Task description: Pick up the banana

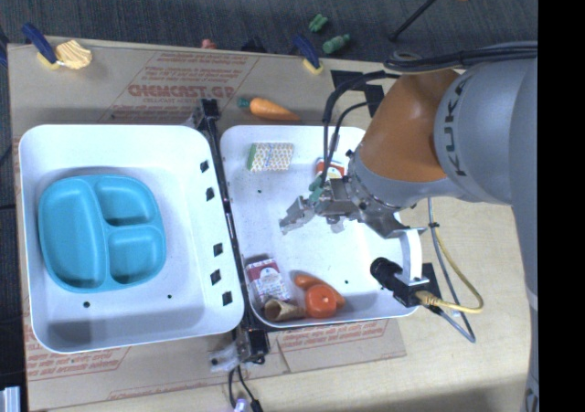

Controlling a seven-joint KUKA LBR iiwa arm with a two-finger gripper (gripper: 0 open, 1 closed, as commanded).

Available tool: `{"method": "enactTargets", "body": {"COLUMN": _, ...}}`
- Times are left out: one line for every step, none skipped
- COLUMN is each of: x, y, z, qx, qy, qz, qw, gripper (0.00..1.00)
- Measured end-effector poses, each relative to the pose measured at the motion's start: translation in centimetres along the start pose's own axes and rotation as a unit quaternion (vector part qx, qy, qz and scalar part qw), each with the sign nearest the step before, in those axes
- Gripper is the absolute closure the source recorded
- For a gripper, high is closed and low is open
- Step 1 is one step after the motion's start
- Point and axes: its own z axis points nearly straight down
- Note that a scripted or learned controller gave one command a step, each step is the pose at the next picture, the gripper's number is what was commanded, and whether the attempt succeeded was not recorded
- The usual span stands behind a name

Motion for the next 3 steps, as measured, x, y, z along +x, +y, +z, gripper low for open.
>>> {"method": "enactTargets", "body": {"x": 7.7, "y": 0.0, "z": 1.3, "qx": 0.000, "qy": 0.000, "qz": -0.017, "qw": 0.9999, "gripper": 0.00}}
{"method": "enactTargets", "body": {"x": 8.7, "y": 6.6, "z": 1.3, "qx": -0.001, "qy": -0.001, "qz": -0.094, "qw": 0.9956, "gripper": 0.00}}
{"method": "enactTargets", "body": {"x": 7.6, "y": 3.2, "z": -1.6, "qx": 0.000, "qy": -0.001, "qz": -0.315, "qw": 0.9491, "gripper": 0.00}}
